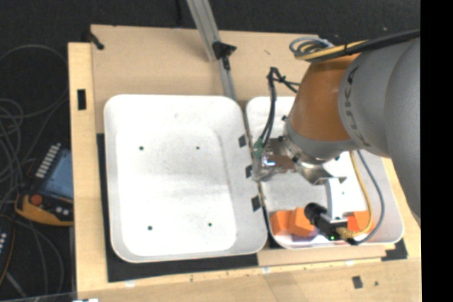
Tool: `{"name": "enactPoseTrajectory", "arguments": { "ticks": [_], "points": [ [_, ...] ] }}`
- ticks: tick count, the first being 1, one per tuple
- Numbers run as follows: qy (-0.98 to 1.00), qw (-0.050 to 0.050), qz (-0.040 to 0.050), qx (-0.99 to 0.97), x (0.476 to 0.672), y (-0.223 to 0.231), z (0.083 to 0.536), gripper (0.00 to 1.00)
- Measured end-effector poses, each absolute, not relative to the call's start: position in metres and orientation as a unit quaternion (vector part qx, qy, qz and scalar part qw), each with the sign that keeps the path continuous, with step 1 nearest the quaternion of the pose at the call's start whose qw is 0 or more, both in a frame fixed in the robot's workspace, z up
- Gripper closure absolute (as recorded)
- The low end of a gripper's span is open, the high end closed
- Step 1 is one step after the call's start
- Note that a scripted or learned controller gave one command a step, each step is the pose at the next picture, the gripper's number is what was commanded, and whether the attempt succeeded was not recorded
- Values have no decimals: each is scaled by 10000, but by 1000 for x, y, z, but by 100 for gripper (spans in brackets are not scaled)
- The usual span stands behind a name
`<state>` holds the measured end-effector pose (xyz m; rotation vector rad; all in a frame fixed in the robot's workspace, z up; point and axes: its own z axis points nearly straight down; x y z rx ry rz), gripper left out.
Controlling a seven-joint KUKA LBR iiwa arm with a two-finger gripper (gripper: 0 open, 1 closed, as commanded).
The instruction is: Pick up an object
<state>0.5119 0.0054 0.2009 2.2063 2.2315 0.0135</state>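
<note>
Over the right bin (pixel 391 223), close to its front wall, where an orange block (pixel 287 223) lies. Cannot tell how far open the jaws stand. Could hit that wall or shove the block aside instead of gripping.

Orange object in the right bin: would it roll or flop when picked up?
The orange object looks blocky with flat faces, so it likely stays put rather than rolls. Its crisp edges suggest stiffness. The arm hides part, so weight is unclear.

A grey rail (pixel 197 3) slants over the bench (pixel 163 67) — a pendant (pixel 53 182) lies left.
</note>
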Motion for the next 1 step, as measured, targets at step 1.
{"name": "enactPoseTrajectory", "arguments": {
  "ticks": [1],
  "points": [
    [7100,-2,11,7042,527,59,196,100]
  ]
}}
